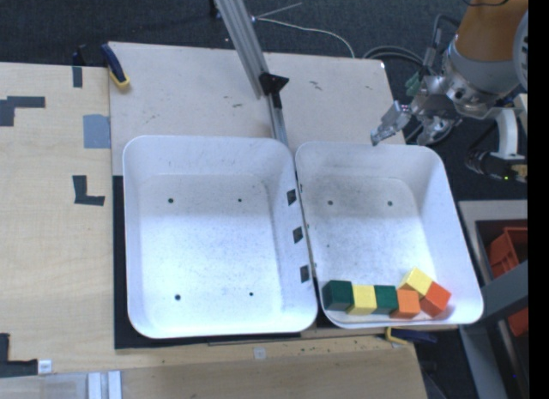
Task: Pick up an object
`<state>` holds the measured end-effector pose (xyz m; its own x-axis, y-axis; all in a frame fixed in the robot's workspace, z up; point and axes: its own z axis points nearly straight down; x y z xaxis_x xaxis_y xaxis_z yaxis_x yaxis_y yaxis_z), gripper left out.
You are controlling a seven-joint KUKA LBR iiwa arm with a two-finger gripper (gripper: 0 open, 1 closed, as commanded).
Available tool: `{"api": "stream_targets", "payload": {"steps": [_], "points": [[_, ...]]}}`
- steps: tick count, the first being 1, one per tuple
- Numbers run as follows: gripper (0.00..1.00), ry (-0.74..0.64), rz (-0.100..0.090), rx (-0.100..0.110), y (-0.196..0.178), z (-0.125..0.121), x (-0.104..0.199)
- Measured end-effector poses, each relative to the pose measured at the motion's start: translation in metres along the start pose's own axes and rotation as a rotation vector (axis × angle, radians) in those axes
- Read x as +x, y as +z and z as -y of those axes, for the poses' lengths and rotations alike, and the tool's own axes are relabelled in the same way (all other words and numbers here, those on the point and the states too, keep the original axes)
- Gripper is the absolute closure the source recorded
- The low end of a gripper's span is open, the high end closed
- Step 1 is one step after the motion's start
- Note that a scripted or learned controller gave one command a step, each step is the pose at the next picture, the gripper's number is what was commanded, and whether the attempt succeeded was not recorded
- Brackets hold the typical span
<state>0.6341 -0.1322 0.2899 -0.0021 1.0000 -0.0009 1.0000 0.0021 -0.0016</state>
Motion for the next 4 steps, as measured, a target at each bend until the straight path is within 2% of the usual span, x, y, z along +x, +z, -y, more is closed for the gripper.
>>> {"api": "stream_targets", "payload": {"steps": [1,2,3,4], "points": [[0.00,0.001,0.002,-0.008,-0.050,-0.034,-0.028],[0.00,0.001,-0.002,0.009,0.056,-0.004,-0.019],[0.00,0.001,-0.003,0.010,0.174,0.034,0.000],[0.00,-0.004,-0.002,-0.002,0.179,0.000,0.042]]}}
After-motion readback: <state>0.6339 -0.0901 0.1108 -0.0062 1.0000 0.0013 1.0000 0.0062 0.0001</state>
